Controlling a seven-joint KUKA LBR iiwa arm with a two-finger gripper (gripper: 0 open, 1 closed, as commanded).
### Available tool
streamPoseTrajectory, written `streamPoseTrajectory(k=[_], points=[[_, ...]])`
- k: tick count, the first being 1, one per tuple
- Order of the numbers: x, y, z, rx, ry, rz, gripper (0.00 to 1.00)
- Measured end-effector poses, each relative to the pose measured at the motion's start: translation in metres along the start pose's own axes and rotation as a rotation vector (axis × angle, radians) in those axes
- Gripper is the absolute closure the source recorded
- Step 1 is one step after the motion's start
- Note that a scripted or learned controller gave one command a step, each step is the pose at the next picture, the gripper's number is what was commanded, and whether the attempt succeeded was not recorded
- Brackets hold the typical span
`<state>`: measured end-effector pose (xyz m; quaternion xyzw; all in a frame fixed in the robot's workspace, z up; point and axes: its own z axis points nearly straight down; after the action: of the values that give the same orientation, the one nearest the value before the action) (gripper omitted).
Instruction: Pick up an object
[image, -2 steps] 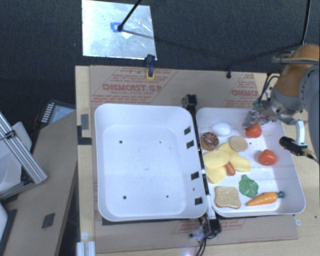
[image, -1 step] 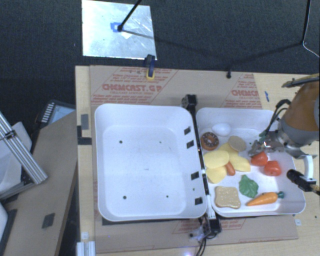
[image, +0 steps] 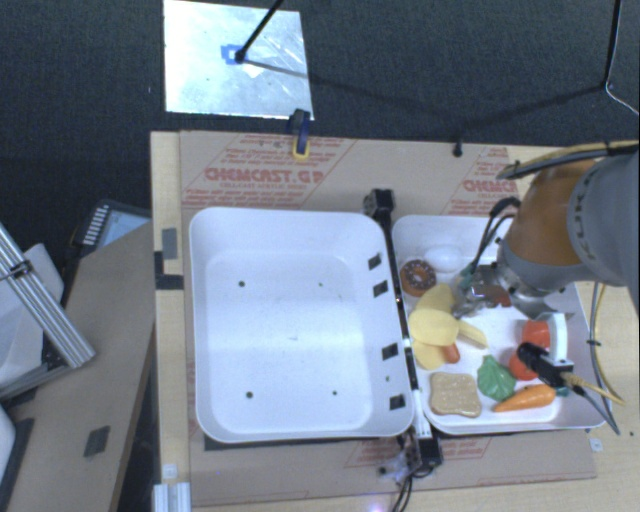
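Note:
The right bin (image: 415, 232) holds several toy foods. A brown donut (image: 416, 274) lies near its left wall, with yellow pieces (image: 434, 325) just below it. A toast slice (image: 455, 395), a green leafy piece (image: 493, 379) and an orange carrot (image: 525, 398) lie along the front. A red tomato (image: 535, 334) sits at the right and a white piece (image: 441, 256) at the back. My gripper (image: 469, 297) is low in this bin, right beside the yellow pieces and a pale wedge (image: 473, 336).
The left bin (image: 205, 300) stands beside the right one, parted by a wall with black clips (image: 384, 290). The grey and orange arm (image: 560, 225) covers the right bin's back right part.

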<state>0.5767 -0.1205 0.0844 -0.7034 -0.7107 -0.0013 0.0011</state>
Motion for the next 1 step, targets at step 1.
streamPoseTrajectory(k=[1], points=[[-0.0058,-0.0013,0.0001,0.001,-0.003,0.008,0.00]])
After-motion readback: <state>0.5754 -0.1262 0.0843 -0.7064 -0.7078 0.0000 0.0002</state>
